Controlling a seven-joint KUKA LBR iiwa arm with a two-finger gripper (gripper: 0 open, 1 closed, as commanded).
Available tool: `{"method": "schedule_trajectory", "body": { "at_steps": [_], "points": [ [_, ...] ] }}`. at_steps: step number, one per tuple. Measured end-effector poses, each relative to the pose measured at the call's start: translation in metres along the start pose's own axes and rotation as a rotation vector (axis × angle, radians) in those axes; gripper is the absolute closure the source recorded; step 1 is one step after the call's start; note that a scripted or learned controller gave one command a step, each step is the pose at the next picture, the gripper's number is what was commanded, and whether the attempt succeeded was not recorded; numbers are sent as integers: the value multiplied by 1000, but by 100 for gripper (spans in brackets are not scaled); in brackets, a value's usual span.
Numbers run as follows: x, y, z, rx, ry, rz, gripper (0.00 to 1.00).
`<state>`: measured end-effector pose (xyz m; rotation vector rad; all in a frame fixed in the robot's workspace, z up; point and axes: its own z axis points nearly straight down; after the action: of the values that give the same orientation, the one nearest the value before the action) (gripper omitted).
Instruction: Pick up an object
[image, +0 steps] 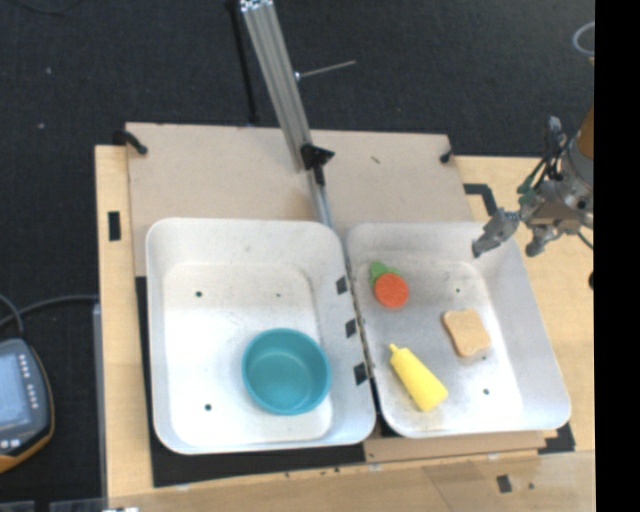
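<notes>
A robot gripper (515, 236) hangs over the upper right corner of the right-hand bin (540, 385), its two fingers spread apart with nothing between them. Below it in that bin lie an orange carrot-shaped toy (389, 288) with a green top near the divider, a tan slice of bread (467, 333) toward the middle right, and a yellow bottle (416, 377) lying tilted near the front, all well apart from the fingers. In the left-hand bin (180, 300) a teal bowl (286, 371) sits upright toward the front right.
</notes>
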<state>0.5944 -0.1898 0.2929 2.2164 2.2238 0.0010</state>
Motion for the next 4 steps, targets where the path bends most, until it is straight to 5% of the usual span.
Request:
{"method": "schedule_trajectory", "body": {
  "at_steps": [1, 4],
  "points": [
    [0, 0, 0, 0, 0, 0, 0],
    [-9, -7, 171, 6, -1, 4, 0]
  ]
}}
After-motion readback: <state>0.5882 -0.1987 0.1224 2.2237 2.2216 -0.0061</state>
